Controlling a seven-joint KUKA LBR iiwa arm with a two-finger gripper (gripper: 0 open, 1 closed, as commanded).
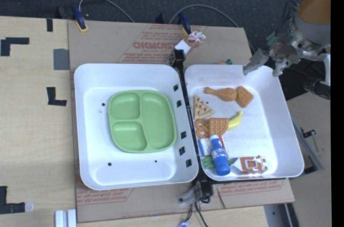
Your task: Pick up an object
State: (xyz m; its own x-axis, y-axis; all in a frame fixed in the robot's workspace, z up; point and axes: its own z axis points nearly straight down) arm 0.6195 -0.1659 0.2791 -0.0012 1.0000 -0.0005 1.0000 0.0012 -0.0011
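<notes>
The right bin holds several toy foods. A tan drumstick lies beside a small waffle. Below them are a triangular wafer, a pretzel, a square waffle and a yellow banana. A blue bottle and an orange-and-white box lie at the front. My gripper hovers over the bin's far right corner, above and right of the drumstick. It is open with nothing between its fingers.
The left bin holds a green divided plate. Both bins rest on a cardboard sheet. Cables run over the dark floor behind, and two clamps grip the cardboard's far edge.
</notes>
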